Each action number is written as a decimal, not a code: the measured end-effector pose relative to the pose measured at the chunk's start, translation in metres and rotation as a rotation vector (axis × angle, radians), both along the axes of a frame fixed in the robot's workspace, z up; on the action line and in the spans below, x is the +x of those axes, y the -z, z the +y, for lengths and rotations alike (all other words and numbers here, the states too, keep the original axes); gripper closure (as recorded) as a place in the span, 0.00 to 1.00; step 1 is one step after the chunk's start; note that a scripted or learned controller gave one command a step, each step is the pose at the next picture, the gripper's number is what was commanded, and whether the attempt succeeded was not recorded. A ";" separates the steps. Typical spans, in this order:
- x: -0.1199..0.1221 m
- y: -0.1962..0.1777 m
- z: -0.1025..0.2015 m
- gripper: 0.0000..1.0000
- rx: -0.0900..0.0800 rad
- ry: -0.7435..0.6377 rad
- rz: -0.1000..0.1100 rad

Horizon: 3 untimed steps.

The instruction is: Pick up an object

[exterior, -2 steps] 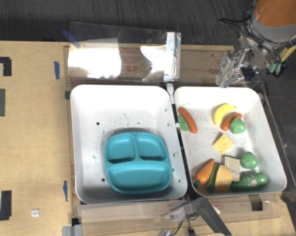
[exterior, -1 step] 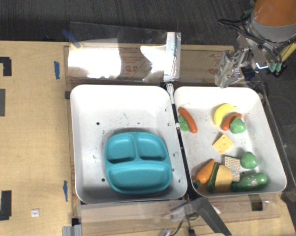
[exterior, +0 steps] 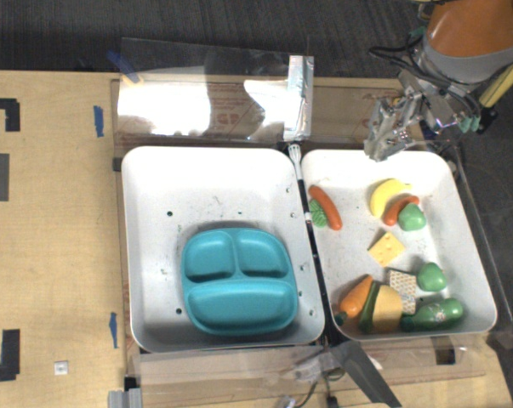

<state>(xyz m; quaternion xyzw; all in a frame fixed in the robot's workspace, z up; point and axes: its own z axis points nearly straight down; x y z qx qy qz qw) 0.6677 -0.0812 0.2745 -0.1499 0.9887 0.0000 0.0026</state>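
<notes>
A fixed camera looks down at a slant on a wooden bench (exterior: 43, 228) bearing two shallow white bins side by side. The left bin (exterior: 145, 185) holds a teal divided tray (exterior: 237, 280). The right bin (exterior: 341, 172) holds toy food: a red chili pepper (exterior: 324, 205) near the dividing wall, a yellow banana (exterior: 387, 195) just beside a small red-and-green piece (exterior: 407, 215), a yellow cheese wedge (exterior: 386, 248) in the middle, and a crowded group at the near end, including an orange carrot (exterior: 356, 297) and a green vegetable (exterior: 436, 314). The arm's gripper (exterior: 396, 130) hovers over the far edge of the right bin, apart from all the toys. Its metal parts and cables blur together, so whether the fingers are wide or narrow cannot be told; nothing shows between them. By this view, no object is picked yet: choosing one, descending, closing and lifting all remain.
</notes>
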 end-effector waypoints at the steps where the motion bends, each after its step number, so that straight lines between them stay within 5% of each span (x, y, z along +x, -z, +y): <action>1: 0.001 -0.024 -0.014 1.00 -0.002 -0.121 -0.007; 3: 0.001 -0.041 -0.053 1.00 -0.003 -0.348 -0.006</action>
